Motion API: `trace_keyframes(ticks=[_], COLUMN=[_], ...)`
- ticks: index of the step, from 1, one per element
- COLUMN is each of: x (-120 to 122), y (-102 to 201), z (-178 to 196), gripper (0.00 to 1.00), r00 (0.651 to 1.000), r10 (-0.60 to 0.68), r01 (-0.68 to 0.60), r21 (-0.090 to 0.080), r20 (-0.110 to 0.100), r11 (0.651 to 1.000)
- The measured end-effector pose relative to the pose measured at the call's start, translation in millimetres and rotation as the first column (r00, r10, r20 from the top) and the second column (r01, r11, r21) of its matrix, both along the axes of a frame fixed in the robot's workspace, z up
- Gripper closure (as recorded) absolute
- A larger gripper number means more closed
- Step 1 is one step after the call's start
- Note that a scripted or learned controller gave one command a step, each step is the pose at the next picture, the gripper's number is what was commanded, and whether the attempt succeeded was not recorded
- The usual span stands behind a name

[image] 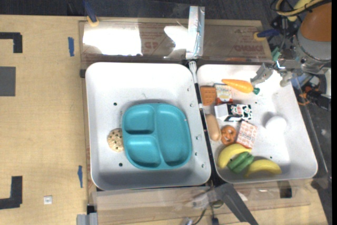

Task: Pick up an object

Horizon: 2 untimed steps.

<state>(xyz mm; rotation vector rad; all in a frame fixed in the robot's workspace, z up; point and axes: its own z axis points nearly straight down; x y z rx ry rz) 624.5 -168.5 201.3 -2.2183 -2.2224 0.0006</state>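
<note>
You see end effector (271, 74) at right bin (295, 129) far edge, fingers spread, nothing gripped, just beside carrot (238, 85). Teal tray (156, 135) in left bin (105, 87).

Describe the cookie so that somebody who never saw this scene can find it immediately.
Look in the left white bin, which holds a teal divided tray. The cookie lies against the tray's left edge. It is small, round and pale with dark specks, and it is the one loose item in that bin.
</note>
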Motion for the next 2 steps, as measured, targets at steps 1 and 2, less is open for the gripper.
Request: trace_keyframes(ticks=[1,2], x=[23.9,43.4], y=[24.3,72.7], z=[-85.0,-36.9], gripper=[0.0,0.0], r00=[1.0,0.957], r10=[0.021,-0.291], r01=[-0.021,0.291], r21=[0.002,0.0], r20=[-0.007,0.003], r11=[1.0,0.957])
